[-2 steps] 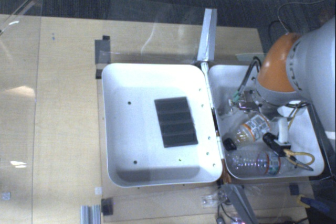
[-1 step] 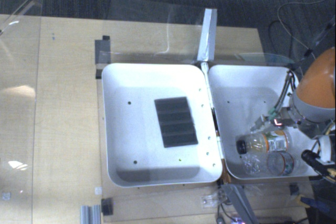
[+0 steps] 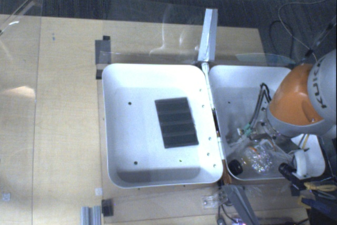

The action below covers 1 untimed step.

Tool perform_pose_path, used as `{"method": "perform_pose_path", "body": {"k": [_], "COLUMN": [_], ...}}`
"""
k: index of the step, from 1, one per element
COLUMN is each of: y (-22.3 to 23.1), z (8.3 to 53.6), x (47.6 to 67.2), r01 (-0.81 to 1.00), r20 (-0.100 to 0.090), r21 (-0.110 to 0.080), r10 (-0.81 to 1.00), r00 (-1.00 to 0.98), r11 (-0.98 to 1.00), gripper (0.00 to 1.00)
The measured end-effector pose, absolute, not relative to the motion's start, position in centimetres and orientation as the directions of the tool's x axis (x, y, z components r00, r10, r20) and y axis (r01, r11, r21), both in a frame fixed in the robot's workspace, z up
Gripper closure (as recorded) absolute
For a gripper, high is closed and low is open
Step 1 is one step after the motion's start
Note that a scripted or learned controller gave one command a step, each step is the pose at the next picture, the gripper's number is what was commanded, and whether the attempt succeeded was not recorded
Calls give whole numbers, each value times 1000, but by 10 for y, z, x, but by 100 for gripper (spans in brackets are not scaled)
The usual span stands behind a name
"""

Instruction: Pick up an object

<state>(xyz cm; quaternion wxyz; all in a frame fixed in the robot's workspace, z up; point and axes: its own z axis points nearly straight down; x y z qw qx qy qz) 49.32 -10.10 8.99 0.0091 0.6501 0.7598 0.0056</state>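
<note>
Your arm (image 3: 316, 87) comes in from the right and hangs over the right bin (image 3: 231, 87), its orange band (image 3: 292, 100) covering much of that bin's middle. The pincer (image 3: 253, 137) sits low, just under the band, amid a tangle of dark cables (image 3: 261, 100). The arm's bulk hides it, so you cannot tell whether it is clenched or released, nor whether it has anything.

Just beside the pincer, toward the near wall of the right bin, lies a crinkled clear bundle (image 3: 258, 158), shiny and hard to make out. A small dark round piece (image 3: 234, 167) rests near it, by the bin's near left corner.

In the left bin (image 3: 121, 113), a black ribbed slab (image 3: 176, 123) lies flat near the centre, slightly askew, well apart from every wall. The raised rims between the two bins separate it from the pincer. Both bins sit side by side on the pale wooden counter (image 3: 52, 113).
</note>
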Motion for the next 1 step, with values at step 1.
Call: {"method": "perform_pose_path", "body": {"k": [1], "y": [-88], "z": [89], "x": [537], "r01": [955], "r20": [-5], "r21": [13], "r10": [955], "r00": [-296], "r11": [296], "gripper": [0]}}
